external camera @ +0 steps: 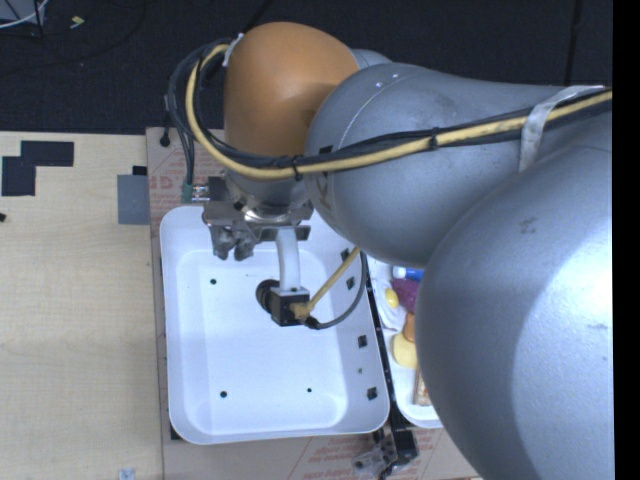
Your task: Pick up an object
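Observation:
My gripper (pixel 232 248) hangs below the orange wrist band, over the far part of the left white bin (pixel 200 368). Nothing shows beneath it except the bin's white floor. In the right bin (pixel 412 413), a narrow strip beside the arm shows a yellow object (pixel 404 349), a purple one (pixel 408 295) and a bit of blue (pixel 405 272). The big grey arm hides the remainder of that bin.
The arm's grey body covers the right half of the view. A pale wooden bench surface (pixel 70 318) lies left of the bins, with dark and grey patches near its far edge. A small dark fixture (pixel 385 453) sits below the bins' near edge.

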Controlling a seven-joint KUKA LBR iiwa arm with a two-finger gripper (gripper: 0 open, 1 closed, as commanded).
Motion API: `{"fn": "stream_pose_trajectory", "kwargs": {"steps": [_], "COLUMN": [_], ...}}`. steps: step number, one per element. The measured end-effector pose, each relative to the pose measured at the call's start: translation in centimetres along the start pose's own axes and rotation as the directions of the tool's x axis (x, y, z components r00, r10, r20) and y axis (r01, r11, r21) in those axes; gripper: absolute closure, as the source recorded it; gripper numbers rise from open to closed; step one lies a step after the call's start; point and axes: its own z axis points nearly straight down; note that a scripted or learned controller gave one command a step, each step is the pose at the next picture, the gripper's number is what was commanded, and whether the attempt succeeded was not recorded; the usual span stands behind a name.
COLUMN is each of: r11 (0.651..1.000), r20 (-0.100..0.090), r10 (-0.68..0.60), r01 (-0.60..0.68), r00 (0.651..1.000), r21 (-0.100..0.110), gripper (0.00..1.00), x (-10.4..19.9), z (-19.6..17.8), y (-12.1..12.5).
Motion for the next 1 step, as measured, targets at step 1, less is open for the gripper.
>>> {"fn": "stream_pose_trajectory", "kwargs": {"steps": [1], "r11": [1.000], "r20": [0.000], "r10": [-0.002], "r01": [0.002], "r00": [1.000], "r21": [-0.002], "gripper": [1.00], "x": [-0.06], "z": [-1.77], "y": [1.93]}}
